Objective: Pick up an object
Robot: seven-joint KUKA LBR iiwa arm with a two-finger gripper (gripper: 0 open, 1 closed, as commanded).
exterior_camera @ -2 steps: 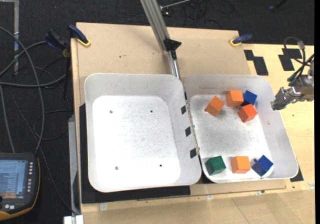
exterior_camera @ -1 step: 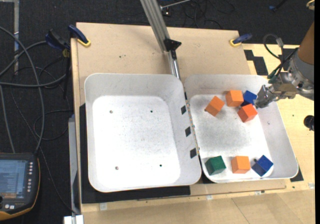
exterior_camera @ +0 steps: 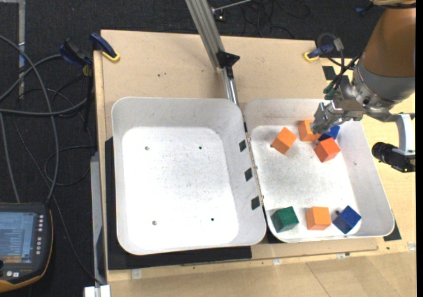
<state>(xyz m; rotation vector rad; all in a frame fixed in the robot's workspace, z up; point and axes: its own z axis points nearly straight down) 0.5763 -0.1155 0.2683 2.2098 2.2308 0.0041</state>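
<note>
Hovering low over the right bin (exterior_camera: 370, 176), your gripper (exterior_camera: 324, 119) sits among an orange block (exterior_camera: 306, 131), a blue block (exterior_camera: 331, 133) and a red block (exterior_camera: 327, 149). Nothing visibly lifted yet; pincer state: cannot tell. Grasp and lift remain.

Even overhead light, soft shadows, sharp focus (bins bright white)

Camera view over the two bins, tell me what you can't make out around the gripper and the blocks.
- Gripper: the wrist above covers its fingers, so open or shut is unclear.
- Blue block beneath it: mostly covered by the gripper; contact cannot be judged.
- Orange block beside it: partly hidden by the gripper.
- Arm: cut off by the top and right edges.
</note>
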